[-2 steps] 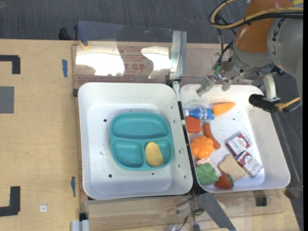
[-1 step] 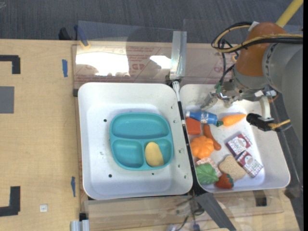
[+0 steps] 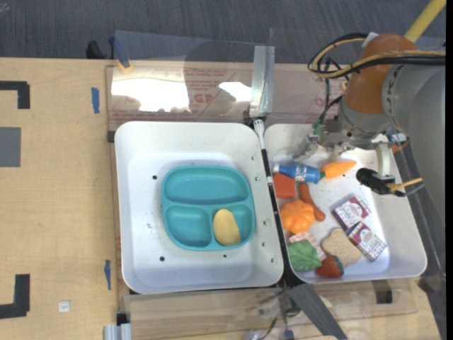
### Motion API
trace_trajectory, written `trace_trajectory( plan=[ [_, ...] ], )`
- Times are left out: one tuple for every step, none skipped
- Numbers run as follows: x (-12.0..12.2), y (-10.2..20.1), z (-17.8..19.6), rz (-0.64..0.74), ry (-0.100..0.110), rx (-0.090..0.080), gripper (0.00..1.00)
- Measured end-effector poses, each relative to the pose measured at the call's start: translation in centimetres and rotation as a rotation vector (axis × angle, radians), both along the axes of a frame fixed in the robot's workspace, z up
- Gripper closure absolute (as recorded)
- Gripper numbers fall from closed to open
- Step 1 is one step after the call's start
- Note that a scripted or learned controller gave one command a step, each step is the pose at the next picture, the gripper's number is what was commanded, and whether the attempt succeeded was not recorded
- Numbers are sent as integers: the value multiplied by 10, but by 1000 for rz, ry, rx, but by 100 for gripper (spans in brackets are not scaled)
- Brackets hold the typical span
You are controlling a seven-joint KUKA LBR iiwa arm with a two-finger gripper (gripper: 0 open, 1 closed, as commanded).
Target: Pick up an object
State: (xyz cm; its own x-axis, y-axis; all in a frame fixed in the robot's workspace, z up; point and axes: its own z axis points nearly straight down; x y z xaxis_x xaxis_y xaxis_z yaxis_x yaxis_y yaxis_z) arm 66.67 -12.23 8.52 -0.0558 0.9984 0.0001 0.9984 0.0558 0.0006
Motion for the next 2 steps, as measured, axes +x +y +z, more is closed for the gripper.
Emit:
trace_trajectory(
  plan=[
    [-63,-39,1,-51,0,-3,0],
    [-61,-42,148,-136,-11,-2,0]
  ],
)
